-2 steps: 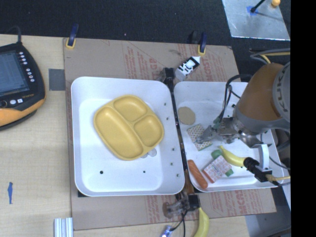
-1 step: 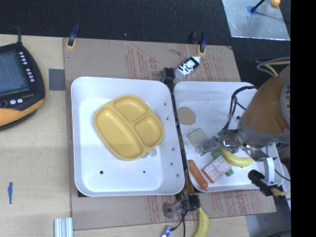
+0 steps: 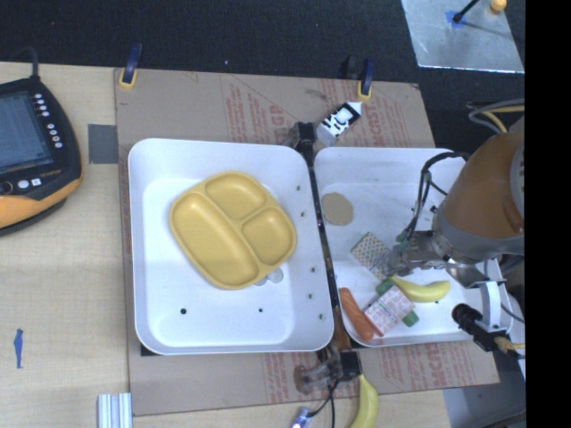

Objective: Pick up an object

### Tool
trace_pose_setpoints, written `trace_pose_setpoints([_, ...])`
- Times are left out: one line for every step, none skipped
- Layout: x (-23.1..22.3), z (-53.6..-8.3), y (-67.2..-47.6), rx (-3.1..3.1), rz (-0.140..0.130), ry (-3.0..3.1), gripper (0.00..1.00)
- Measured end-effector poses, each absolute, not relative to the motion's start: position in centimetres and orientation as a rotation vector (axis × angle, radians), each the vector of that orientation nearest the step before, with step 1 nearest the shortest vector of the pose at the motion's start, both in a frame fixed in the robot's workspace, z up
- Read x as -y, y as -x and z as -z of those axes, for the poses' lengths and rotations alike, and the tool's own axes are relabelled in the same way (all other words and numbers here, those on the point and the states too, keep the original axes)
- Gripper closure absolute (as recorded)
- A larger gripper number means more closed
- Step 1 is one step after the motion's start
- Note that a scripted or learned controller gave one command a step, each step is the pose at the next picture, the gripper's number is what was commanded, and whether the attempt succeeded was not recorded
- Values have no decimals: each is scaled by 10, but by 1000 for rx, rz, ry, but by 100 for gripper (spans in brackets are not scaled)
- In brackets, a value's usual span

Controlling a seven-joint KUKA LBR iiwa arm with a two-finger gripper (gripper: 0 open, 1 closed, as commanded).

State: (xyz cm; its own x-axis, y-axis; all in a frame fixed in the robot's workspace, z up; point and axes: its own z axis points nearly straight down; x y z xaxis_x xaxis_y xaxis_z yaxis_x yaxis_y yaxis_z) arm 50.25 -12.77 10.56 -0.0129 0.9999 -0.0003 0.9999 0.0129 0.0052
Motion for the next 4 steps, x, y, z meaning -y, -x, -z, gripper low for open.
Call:
trace_pose_setpoints([128,-106,-502,-2233,-6,-2204,0])
trace_pose_setpoints([111,-91,-521,-2230,4,-2214,0])
trace_pose_setpoints([100,-92,-544,-2230,5,-2214,0])
trace_pose_setpoints([99,-91,-513,-2231,5,-2216,0])
